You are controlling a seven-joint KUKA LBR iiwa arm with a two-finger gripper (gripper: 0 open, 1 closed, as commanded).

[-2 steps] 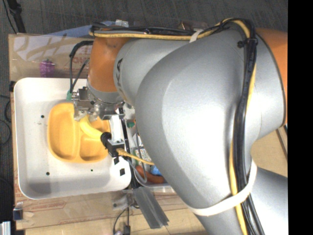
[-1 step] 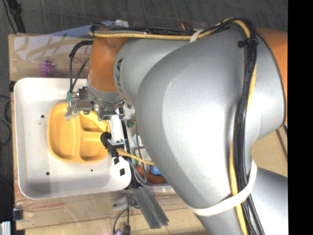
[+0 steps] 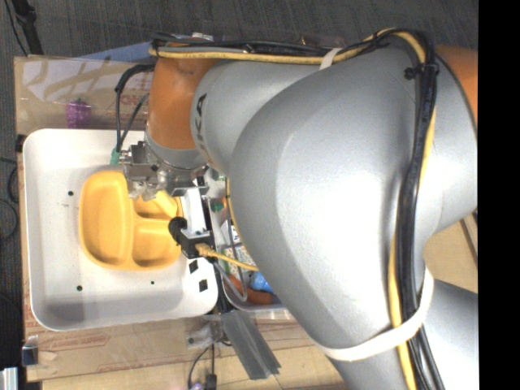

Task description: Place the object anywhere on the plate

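A yellow compartment plate [image 3: 114, 218] lies in the left white bin [image 3: 49, 291], its right side under the wrist. My gripper [image 3: 154, 187] hangs over the plate's right edge, below the orange band [image 3: 175, 96]. The arm's grey bulk covers the wrist from above, and the gripper's tip is hidden by its own housing. No separate object shows on the plate or beside the gripper. A bit of blue and orange [image 3: 258, 287] peeks out under the arm in the right bin.
The grey arm [image 3: 341, 201] covers nearly all of the right bin. A purple thing [image 3: 77, 110] lies on the bench behind the left bin. A cardboard edge runs along the front.
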